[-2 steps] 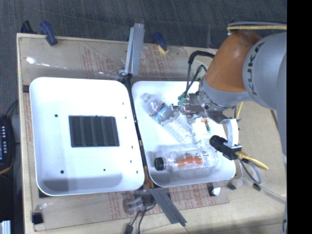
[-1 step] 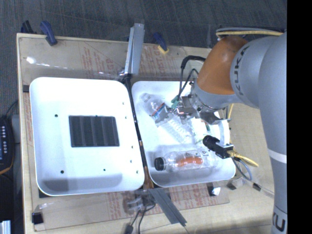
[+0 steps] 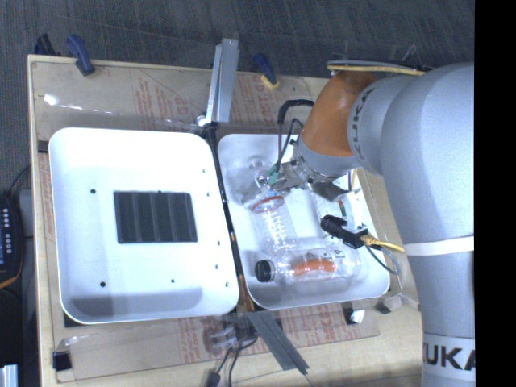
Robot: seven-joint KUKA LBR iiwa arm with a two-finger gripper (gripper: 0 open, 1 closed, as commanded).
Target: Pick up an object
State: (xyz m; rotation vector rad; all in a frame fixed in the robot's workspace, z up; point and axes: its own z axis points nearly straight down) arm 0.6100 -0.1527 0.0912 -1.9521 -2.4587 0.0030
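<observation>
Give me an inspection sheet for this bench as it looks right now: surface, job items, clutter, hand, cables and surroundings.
Surface: pale bench bearing the left bin and the right bin side by side.
Job's things: clear bottle with black cap lying along the right bin's lower wall; second clear container lying mid-bin.
Clutter: dark grille on the left bin's floor.
Grippers: hand low in the right bin's upper part, by the second clear container; no grasp visible.
Cables: black cable looped at the wrist.
Surroundings: blue clamps on the bench's far edge; dark carpet.
</observation>
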